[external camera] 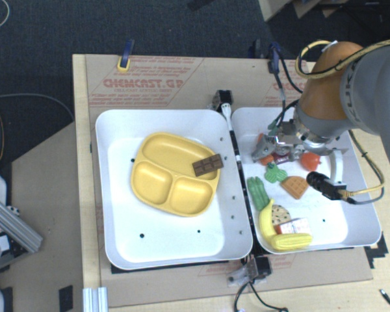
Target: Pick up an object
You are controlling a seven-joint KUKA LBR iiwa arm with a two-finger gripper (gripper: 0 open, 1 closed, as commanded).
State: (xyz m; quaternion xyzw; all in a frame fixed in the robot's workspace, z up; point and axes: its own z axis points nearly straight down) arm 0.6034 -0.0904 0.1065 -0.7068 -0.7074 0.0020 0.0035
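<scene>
My gripper (278, 145) hangs low over the far part of the right bin (357, 220), below the grey arm and its orange band. Its metal tip sits right above a small red piece (265, 158) and a leafy green toy (273, 173); I cannot make out whether it touches either. Also near it are an orange-red piece (310, 161), a tan wedge (295, 186) and a long green pod (257, 191). Toward the bin's near end lie a banana (265, 221), a corn cob (291, 242), a round cookie (279, 213) and a small red-and-white box (295, 227).
The left bin (117, 226) holds a yellow divided plate (172, 174) with a brown chocolate bar (207, 166) on its right rim. A black cable (325, 186) from the wrist loops over the right bin. A black divider rail (237, 174) separates the bins.
</scene>
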